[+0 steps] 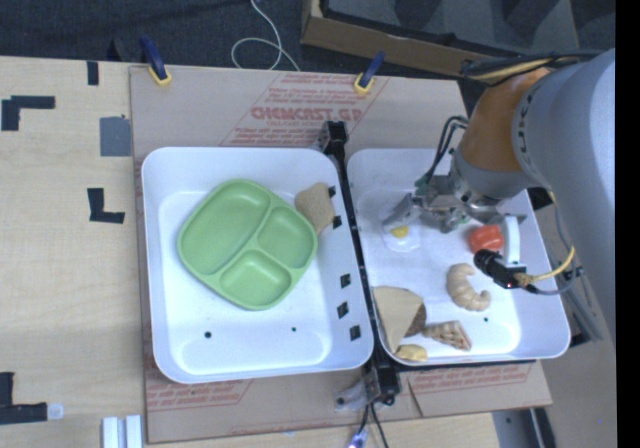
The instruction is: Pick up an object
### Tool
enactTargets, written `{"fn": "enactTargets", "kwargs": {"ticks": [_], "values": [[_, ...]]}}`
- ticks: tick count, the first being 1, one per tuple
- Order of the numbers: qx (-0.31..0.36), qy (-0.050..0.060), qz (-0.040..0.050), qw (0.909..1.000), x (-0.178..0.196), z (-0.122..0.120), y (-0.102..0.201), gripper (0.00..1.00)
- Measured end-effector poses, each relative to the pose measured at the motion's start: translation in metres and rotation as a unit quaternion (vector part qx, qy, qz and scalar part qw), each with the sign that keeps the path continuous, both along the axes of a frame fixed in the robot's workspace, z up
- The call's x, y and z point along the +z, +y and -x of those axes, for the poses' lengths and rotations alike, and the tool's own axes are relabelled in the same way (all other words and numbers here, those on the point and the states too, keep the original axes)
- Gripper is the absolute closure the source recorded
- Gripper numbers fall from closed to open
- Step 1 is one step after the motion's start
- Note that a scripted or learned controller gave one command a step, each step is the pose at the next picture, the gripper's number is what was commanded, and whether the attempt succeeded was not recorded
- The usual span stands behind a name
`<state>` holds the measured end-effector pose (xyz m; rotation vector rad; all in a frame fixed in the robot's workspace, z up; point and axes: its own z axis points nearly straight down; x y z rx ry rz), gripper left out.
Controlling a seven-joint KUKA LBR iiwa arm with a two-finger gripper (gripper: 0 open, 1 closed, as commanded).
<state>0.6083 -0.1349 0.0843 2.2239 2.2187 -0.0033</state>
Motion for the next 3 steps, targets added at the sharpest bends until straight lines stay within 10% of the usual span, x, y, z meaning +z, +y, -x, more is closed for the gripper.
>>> {"fn": "enactTargets", "kwargs": {"ticks": [1, 3], "values": [[0.004, -0.001, -0.0007, 1.0000, -0.001, -0.033, 0.041, 0.00], [0.002, -0.001, -0.0001, 1.0000, 0.000, 0.020, 0.040, 0.00]]}}
